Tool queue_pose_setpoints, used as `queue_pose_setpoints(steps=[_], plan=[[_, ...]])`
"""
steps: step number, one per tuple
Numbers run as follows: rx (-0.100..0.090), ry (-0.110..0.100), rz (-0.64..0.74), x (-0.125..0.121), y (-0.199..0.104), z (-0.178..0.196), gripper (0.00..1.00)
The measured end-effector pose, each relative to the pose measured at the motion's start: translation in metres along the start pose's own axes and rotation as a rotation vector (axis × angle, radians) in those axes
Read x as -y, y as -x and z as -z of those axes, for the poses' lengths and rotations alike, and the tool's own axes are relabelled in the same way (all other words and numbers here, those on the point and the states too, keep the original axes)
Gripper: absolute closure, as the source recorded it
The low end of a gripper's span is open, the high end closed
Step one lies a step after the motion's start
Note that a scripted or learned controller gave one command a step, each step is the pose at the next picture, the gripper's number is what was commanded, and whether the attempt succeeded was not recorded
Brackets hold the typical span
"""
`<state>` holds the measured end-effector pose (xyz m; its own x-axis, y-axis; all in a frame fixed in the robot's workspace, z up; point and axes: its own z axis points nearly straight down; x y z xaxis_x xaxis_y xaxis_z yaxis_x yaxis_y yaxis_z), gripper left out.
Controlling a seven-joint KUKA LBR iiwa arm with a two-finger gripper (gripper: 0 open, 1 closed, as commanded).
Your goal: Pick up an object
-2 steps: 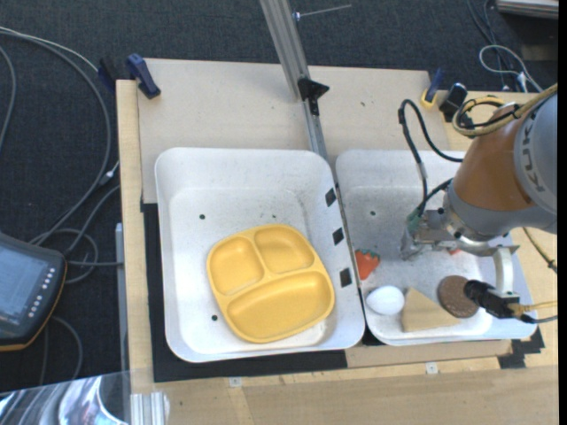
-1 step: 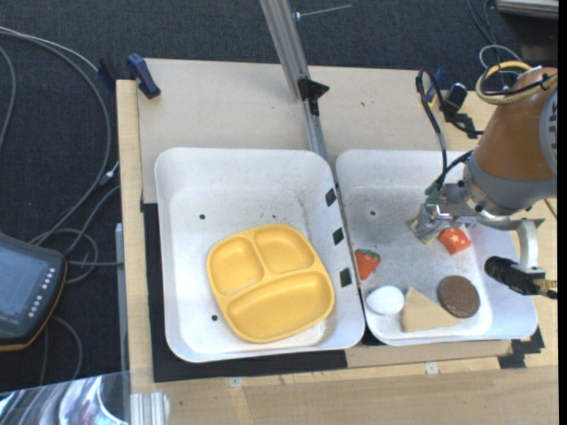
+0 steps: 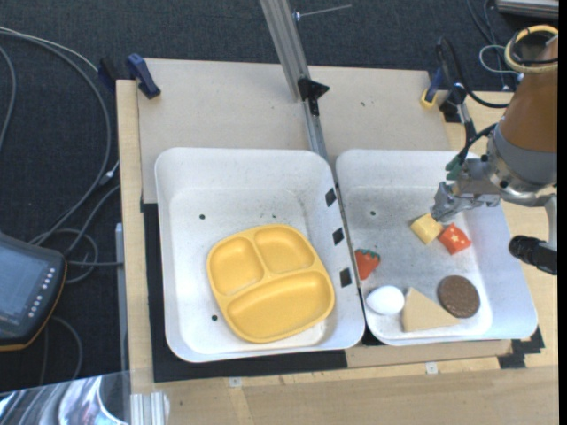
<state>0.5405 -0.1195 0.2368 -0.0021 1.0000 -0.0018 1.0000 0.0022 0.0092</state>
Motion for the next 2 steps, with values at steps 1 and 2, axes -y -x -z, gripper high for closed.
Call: queue_pose_setpoints(steps=[1,2], plan=[[-0.001,-0.006,-0.001,-0.001,0.000,0.002,1.00],[-0.005,-0.012,0.004,-0.001,-0.052,-0.006,1.00]])
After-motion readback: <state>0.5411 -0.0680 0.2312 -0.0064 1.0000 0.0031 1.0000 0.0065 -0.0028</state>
